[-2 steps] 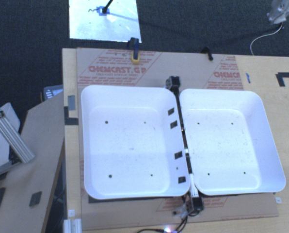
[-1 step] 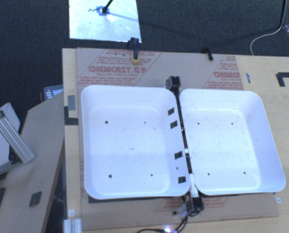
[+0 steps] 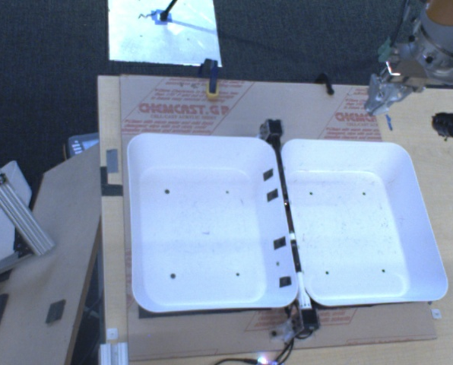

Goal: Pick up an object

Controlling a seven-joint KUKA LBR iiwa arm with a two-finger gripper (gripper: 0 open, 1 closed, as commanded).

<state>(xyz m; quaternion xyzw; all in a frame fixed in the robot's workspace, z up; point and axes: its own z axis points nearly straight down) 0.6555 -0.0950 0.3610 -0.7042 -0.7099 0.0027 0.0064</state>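
Gripper (image 3: 380,101): poised above the bench's far right corner, outside the bins and just beyond the far rim of the right bin (image 3: 340,144). Whether it is open or closed cannot be told at this size and angle. Nothing can be made out in its grasp.

Arm (image 3: 447,2): enters from the right, with the orange band above the wrist. The wrist appears tilted rather than square to the bench.

Object to pick: none can be identified with confidence. The floors of the right bin and the left bin (image 3: 204,138) show white surface with a few small dark dots, judged to be holes or marks rather than loose items. Dark clips (image 3: 273,195) line the seam where the bins meet; these are fittings, not targets.

Assessment: the step in hand is the approach, and the task is barely begun.

Recommendations:
- Confirm a target before descending.
- Cross the rim with height in hand.
- Come down square and well open.
- Keep off the walls and the clipped seam.
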